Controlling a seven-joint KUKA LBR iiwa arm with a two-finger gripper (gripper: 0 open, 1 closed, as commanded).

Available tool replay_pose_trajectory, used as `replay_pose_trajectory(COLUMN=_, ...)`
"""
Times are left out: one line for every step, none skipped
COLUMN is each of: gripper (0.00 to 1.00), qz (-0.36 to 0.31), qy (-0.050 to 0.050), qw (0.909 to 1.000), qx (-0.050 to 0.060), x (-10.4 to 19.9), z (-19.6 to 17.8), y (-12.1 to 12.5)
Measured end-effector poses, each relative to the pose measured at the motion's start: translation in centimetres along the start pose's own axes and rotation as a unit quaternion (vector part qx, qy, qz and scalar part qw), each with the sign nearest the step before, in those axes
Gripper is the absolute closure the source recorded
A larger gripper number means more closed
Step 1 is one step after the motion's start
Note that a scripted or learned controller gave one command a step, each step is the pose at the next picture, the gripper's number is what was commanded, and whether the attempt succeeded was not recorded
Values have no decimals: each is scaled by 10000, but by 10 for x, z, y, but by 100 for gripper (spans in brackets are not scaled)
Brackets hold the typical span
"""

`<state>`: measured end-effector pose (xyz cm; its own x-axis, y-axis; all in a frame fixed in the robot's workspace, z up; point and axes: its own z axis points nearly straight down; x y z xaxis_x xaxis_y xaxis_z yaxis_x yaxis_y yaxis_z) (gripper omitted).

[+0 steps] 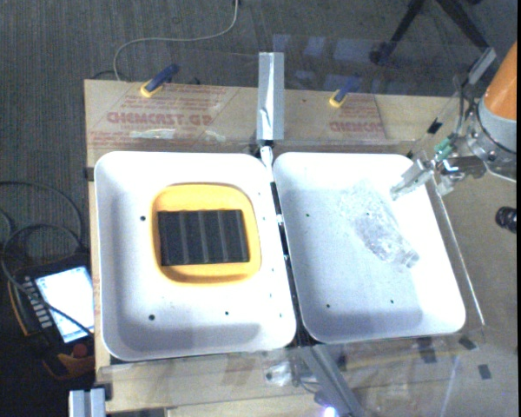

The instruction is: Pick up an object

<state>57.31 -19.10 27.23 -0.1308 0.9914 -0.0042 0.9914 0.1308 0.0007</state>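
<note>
the gripper [417,178] is seen over the far right rim of the right bin [330,320]; whether the fingers are apart cannot be told; a clear crinkled object [378,228] lies near it in that bin; the descent is best centred on it, kept off the rim; open floor lies leftward; an orange tray [208,235] sits in the left bin [122,320].

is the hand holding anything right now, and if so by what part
Nothing is held. The hand sits at the upper right corner of the right bin, with nothing between its fingers. The clear plastic object lies in that bin, and the yellow tray lies in the left bin.
</note>
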Motion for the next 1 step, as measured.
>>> replay_pose_trajectory(gripper=100, qz=-7, qy=4, qw=10000, qx=-6, x=1, z=-9, y=1)
